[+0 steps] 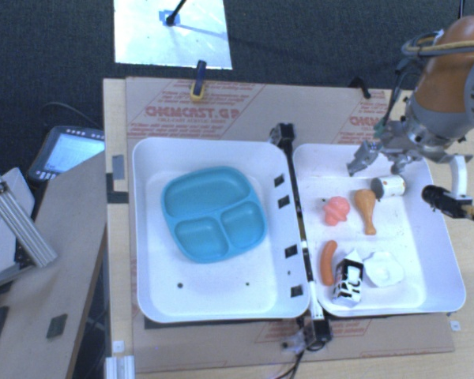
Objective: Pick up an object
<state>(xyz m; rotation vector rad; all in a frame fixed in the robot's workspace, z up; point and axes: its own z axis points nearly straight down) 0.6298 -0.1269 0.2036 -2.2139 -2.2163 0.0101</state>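
My gripper hovers with fingers apart, nothing between them, over the right bin at its 12 o'clock edge; the toy drumstick at 6 o'clock from it looks light, rigid, slick plastic, best pinched across its narrow shank.

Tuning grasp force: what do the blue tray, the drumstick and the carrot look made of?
Blue tray: looks like moulded plastic, with a smooth satin sheen and rounded compartment walls. Drumstick: probably toy plastic, uniform tan and matte. Carrot: likely plastic or rubber, with an even orange colour and slight gloss; too small to tell which.
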